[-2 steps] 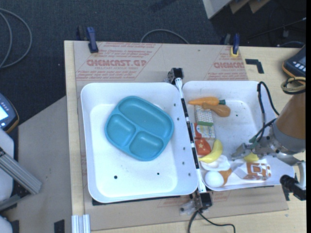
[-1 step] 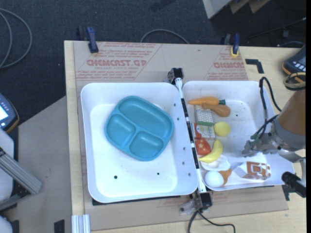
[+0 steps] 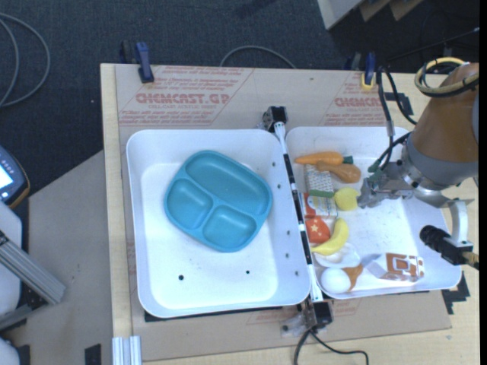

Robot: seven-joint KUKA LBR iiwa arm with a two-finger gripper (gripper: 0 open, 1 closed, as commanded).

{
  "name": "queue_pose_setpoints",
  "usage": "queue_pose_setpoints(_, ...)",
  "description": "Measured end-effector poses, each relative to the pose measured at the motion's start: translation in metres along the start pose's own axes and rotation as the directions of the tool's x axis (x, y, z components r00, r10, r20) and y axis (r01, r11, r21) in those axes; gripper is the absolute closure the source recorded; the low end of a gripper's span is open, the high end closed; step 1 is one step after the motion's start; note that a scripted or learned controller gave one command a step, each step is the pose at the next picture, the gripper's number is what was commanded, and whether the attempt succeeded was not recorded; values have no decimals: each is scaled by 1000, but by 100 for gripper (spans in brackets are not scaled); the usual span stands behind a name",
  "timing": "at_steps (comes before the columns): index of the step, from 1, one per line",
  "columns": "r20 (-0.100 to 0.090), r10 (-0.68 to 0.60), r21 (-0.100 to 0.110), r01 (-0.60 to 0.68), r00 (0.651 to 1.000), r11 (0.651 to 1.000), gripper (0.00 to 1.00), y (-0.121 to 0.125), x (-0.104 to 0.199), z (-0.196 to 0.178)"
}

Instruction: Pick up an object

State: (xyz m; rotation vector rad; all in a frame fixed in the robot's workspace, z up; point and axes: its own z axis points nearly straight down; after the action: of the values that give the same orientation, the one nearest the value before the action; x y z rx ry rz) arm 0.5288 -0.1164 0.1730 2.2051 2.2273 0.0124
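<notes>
The right bin [image 3: 396, 139] holds several toy foods along its left side: an orange carrot [image 3: 319, 159], a brownish piece [image 3: 345, 173], a small yellow round fruit [image 3: 346, 198], a red tomato [image 3: 317, 229], a yellow banana [image 3: 335, 238] and a white egg [image 3: 335, 280]. A flat printed packet [image 3: 401, 265] lies near the bin's front right. My gripper [image 3: 370, 196] hangs low over the middle of the right bin, just right of the yellow fruit. Nothing shows between its fingers.
In the left bin [image 3: 144, 226] lies a blue divided plate [image 3: 218, 200]. A checked card [image 3: 320, 182] rests under the carrot. The grey and orange arm [image 3: 445, 139] covers the right bin's far right corner. Cables run along the bench's back right.
</notes>
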Motion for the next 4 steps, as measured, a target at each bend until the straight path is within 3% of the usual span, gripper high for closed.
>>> queue_pose_setpoints(1, 1, 10, 10, -10, 1000, 1000, 0, -4, -5, 5)
queue_pose_setpoints(2, 2, 7, 7, -7, 1000, 1000, 0, 59, -13, 28)
queue_pose_setpoints(3, 2, 10, 6, -10, 1000, 1000, 0, 65, -20, 73)
queue_pose_setpoints(4, 9, 12, -7, -12, 1000, 1000, 0, 60, -4, 81)
